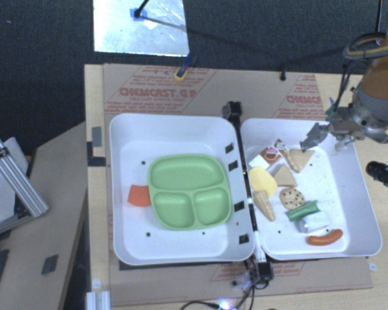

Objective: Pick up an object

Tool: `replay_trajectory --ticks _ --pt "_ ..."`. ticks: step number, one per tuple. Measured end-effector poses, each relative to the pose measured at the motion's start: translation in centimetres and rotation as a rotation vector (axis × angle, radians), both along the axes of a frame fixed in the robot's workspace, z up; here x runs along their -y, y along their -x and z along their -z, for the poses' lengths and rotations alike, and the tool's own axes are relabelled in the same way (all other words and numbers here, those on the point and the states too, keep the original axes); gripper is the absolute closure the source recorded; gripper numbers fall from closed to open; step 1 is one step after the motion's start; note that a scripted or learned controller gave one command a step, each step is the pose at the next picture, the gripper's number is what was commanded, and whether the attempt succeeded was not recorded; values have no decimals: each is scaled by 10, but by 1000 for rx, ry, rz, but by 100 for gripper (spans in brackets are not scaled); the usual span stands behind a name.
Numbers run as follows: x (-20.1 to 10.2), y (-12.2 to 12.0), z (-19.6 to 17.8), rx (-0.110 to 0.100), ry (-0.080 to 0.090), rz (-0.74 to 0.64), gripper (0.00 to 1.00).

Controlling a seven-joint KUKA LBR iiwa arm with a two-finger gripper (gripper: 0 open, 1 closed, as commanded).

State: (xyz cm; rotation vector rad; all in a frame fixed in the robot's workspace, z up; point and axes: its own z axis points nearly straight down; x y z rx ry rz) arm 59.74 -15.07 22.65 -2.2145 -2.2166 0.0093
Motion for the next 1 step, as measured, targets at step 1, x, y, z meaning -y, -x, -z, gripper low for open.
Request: replay_trajectory --ticks 1 --pt "0 -2 -7 12 2 -2 0"
